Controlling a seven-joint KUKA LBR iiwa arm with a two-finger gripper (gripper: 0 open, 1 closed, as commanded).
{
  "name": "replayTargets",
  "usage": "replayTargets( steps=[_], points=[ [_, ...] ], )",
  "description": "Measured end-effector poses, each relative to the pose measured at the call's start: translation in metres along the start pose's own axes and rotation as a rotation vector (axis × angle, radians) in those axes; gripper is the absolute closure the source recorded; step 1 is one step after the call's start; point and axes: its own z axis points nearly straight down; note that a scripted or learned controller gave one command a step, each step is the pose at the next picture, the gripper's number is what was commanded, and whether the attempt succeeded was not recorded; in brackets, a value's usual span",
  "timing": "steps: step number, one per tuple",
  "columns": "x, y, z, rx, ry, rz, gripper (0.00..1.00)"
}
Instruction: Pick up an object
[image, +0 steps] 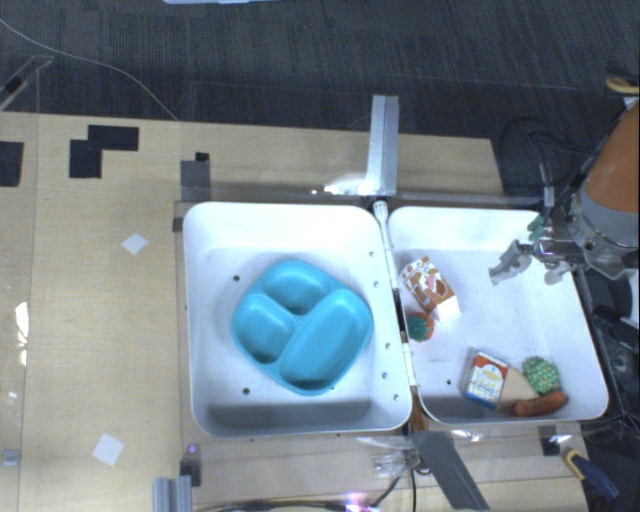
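My gripper (527, 268) hangs over the upper right part of the right bin (520, 330), open, with nothing between its fingers. Left of it, near the divider, lies a small white and brown carton (430, 285), with a red and green strawberry toy (419, 326) just below. At the bin's front sit a small red and blue box (485, 380), a tan wedge (516, 388), a green knobbly toy (541, 373) and a brown sausage (541, 404). The gripper touches none of them.
The left bin (210, 250) holds a blue divided plate (303, 325). A metal post (384, 145) stands behind the divider between the bins. The arm's orange band (615, 170) reaches in at the right edge, above the bin's right wall.
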Motion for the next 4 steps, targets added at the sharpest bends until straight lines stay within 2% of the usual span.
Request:
replayTargets(
  steps=[1, 2, 3, 4],
  points=[
    [-0.022, -0.019, 0.032, -0.001, 0.0, -0.071, 0.0],
    [0.012, -0.062, 0.104, 0.002, 0.001, -0.118, 0.0],
    [0.002, -0.072, 0.126, -0.01, 0.0, -0.207, 0.0],
    [-0.01, -0.074, 0.078, -0.003, -0.001, -0.426, 0.0]
  ],
)
